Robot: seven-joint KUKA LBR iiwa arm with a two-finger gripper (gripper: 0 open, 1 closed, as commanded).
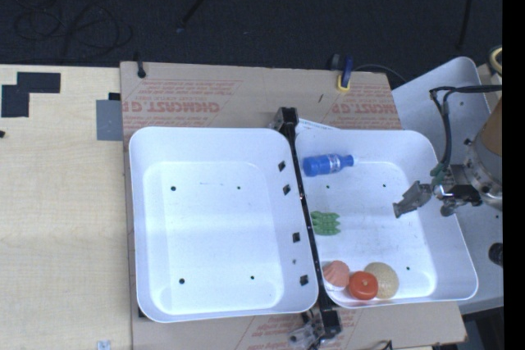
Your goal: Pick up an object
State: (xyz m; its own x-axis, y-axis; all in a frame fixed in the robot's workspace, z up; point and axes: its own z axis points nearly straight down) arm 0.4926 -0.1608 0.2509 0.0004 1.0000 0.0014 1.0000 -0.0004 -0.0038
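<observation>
In the right bin (pixel 447 254) lie a blue bottle (pixel 327 165) on its side near the far left corner, a small green toy (pixel 325 223) by the divider, and a cluster at the near edge: a pink piece (pixel 335 273), a red round object (pixel 362 285) and a tan round one (pixel 384 278). My gripper (pixel 418 199) hangs over the right side of this bin, well to the right of the green toy, apart from every object. Nothing sits between its fingers.
The left bin (pixel 213 225) stands beside the right one, joined by a black divider (pixel 297 201). Cardboard (pixel 205 98) lies under both bins. A blue and yellow clamp (pixel 345 74) sits at the far edge. Cables run along the arm at the right.
</observation>
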